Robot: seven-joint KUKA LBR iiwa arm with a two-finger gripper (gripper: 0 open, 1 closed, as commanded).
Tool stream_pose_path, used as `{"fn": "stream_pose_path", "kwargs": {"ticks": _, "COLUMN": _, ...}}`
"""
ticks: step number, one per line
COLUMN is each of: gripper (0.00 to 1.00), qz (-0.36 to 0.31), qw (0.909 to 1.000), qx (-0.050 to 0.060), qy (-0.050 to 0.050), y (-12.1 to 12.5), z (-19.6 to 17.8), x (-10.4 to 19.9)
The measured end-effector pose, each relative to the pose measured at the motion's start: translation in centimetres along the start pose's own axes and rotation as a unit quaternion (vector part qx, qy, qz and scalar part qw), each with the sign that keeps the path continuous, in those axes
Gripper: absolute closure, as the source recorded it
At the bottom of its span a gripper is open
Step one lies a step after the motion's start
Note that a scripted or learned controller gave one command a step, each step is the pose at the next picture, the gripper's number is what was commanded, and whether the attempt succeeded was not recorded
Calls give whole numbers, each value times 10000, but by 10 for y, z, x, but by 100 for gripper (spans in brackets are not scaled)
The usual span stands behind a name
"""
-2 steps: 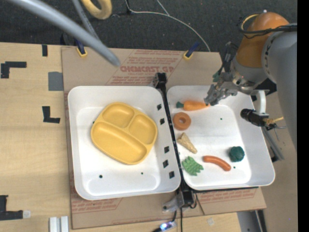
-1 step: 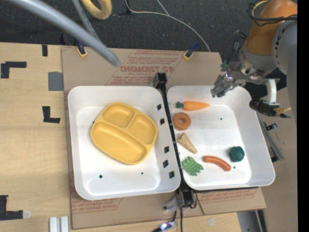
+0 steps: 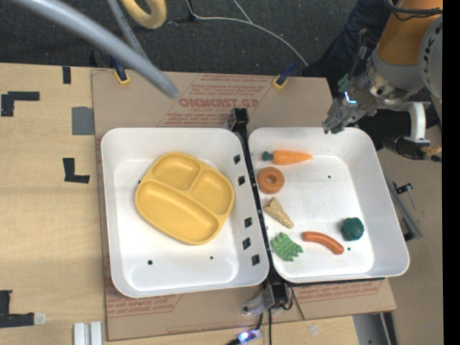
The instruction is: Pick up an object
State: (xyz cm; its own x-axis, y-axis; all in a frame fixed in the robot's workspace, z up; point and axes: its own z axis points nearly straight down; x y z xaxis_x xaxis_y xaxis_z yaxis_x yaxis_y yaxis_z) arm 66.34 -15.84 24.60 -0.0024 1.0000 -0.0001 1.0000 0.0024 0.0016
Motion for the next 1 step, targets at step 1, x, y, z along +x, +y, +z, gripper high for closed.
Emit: {"fn": "stream_pose_path", "kwargs": {"ticks": 1, "gripper": 100, "qz": -12, "qw": 10000, "qx": 33, "qy": 6, "y": -6, "z": 9, "x": 44}}
